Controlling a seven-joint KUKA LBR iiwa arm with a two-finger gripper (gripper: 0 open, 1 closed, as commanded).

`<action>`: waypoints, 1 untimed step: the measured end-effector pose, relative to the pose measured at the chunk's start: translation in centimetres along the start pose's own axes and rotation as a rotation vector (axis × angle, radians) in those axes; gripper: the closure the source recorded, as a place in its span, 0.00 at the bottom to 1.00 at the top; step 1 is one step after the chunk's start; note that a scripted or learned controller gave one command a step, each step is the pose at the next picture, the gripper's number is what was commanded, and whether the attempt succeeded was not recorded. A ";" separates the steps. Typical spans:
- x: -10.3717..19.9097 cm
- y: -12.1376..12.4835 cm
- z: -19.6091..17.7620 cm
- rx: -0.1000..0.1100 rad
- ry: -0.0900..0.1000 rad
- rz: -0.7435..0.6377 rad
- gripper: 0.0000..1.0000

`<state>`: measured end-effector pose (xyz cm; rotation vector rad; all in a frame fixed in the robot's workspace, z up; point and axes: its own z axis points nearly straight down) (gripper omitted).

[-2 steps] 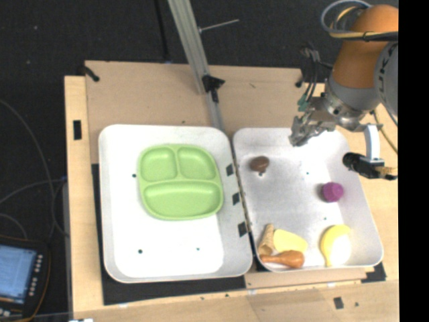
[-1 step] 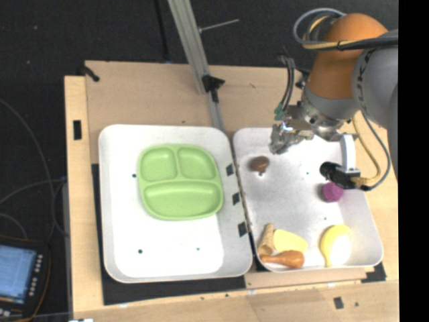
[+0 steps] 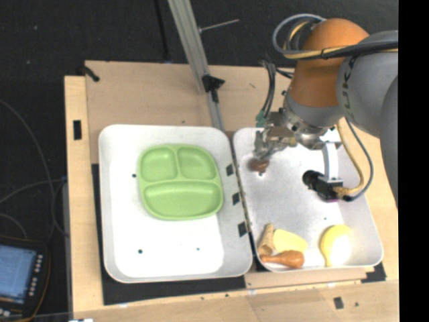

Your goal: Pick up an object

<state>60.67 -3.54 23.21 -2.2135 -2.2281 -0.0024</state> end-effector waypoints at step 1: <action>5.6 -0.3 -1.1 -0.002 0.001 -0.001 1.00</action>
